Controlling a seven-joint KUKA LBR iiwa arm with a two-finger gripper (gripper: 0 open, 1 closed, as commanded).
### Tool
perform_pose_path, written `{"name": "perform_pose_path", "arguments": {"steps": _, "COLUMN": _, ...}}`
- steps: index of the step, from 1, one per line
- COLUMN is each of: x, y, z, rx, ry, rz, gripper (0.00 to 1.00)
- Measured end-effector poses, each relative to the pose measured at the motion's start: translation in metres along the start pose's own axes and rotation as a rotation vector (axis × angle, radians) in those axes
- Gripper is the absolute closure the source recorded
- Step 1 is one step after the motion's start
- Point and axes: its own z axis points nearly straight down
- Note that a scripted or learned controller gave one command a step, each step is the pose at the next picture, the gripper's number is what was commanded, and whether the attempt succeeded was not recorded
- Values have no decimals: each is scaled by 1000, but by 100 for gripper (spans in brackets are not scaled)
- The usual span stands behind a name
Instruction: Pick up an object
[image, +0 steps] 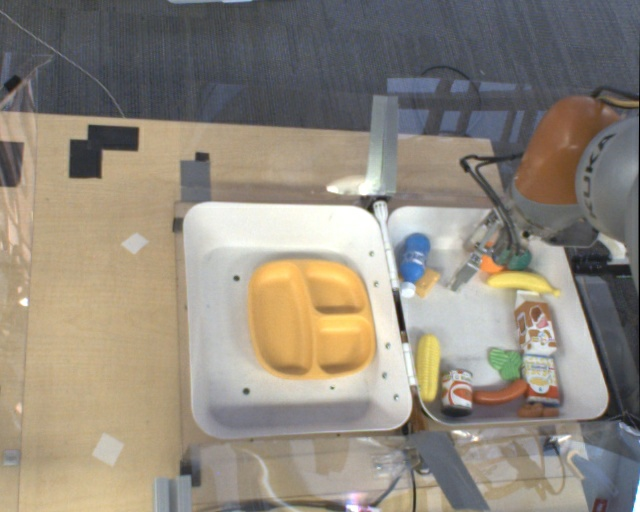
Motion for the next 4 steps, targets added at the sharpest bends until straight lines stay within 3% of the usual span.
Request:
{"name": "perform_pose_path", "arguments": {"steps": 1, "x": -3, "y": 3, "z": -13, "rx": -5, "ry": -15, "rz": -7, "gripper": 100}}
{"name": "perform_pose_path", "arguments": {"steps": 2, "x": -1, "y": 3, "z": -11, "rx": -3, "ry": -8, "rz": -7, "gripper": 0}}
{"name": "perform_pose_path", "arguments": {"steps": 3, "x": 35, "y": 37, "z": -8, "rx": 1, "ry": -1, "rz": 229, "gripper": 0}}
{"name": "perform_pose_path", "arguments": {"steps": 4, "x": 7, "y": -44, "z": 0, "rx": -2, "ry": -6, "rz": 458, "gripper": 0}}
